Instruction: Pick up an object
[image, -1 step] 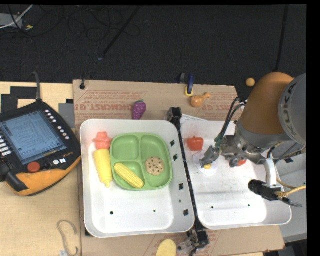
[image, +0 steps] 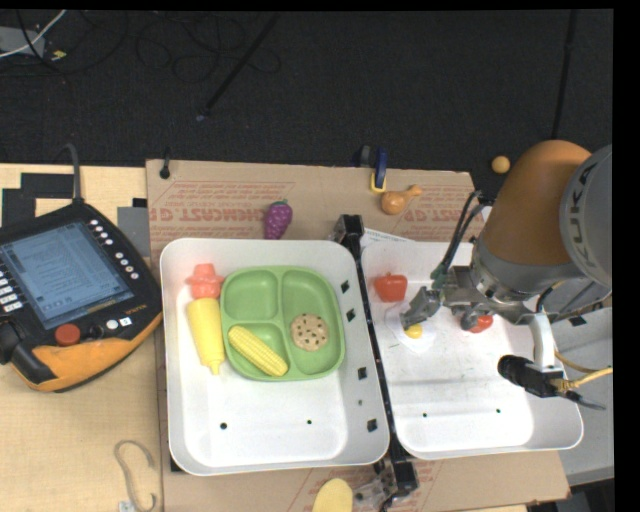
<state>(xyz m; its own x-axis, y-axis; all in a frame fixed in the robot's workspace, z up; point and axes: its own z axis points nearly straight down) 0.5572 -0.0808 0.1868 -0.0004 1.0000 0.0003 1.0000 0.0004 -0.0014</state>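
My gripper (image: 416, 314) hangs low over the left part of the right bin (image: 480, 425), reaching in from the right. A small yellow object (image: 413, 331) lies on the bin floor right under its tip; whether they touch is unclear. A red pepper-like toy (image: 390, 288) sits just up and left of the gripper. Another small red piece (image: 479, 323) peeks out under the wrist. In the left bin (image: 260, 430), a green divided plate (image: 281, 291) holds a corn cob (image: 257, 351) and a cookie (image: 309, 332).
A yellow bottle (image: 206, 333) and a pink-red toy (image: 204, 281) lie left of the plate. Behind the bins sit a purple grape bunch (image: 278, 218) and an orange gourd (image: 398, 200). A teach pendant (image: 70, 290) rests at the left. A yellow item (image: 333, 495) lies at the front edge.
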